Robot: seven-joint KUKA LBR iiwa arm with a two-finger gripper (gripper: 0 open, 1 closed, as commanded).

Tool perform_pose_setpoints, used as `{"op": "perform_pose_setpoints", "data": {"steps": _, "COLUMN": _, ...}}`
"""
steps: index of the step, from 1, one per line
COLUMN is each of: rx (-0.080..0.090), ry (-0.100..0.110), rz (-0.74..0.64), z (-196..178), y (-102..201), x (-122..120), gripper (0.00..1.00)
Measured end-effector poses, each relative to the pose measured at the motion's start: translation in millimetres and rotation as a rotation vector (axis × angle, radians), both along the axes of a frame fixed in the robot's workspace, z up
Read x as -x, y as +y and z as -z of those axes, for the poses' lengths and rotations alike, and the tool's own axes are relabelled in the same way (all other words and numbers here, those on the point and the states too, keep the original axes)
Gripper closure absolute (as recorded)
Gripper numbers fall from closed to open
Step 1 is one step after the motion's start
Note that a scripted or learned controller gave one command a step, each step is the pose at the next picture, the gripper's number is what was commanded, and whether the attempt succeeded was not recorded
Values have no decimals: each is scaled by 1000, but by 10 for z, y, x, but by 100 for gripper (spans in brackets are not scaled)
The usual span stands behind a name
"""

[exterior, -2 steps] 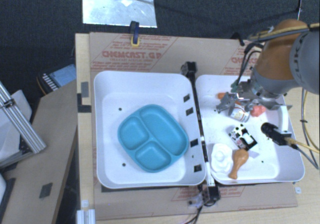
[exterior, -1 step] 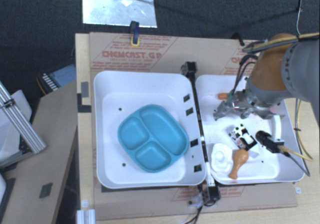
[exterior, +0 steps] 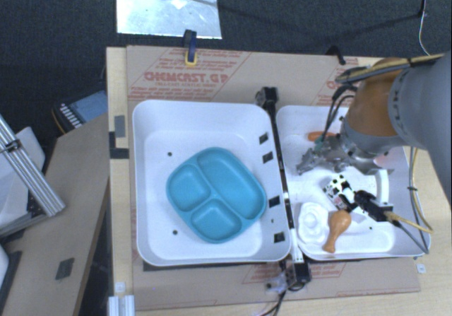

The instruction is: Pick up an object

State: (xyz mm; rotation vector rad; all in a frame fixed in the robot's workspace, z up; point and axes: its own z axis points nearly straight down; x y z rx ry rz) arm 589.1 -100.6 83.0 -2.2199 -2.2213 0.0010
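Nearest the front rim of the right bin (exterior: 395, 245), a brown drumstick-shaped toy (exterior: 337, 227) is lying beside a small white object (exterior: 310, 221); a black-and-white piece (exterior: 338, 189) is sitting just behind them; an orange item (exterior: 316, 136) is resting near the far wall. Risk, as I judge it: the objects are crowding together, so a descent could be nudging one aside or pinching two at once. The hand (exterior: 318, 159) is hovering low over the bin's middle, nothing visibly between its fingers; how wide it is I cannot tell. The left bin (exterior: 148, 166) is carrying a blue divided tray (exterior: 215, 194).
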Motion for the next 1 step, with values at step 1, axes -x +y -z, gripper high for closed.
{"op": "perform_pose_setpoints", "data": {"steps": 1, "rx": 1, "ry": -5, "rz": 1, "z": -126, "y": -3, "x": -14, "gripper": 100}}
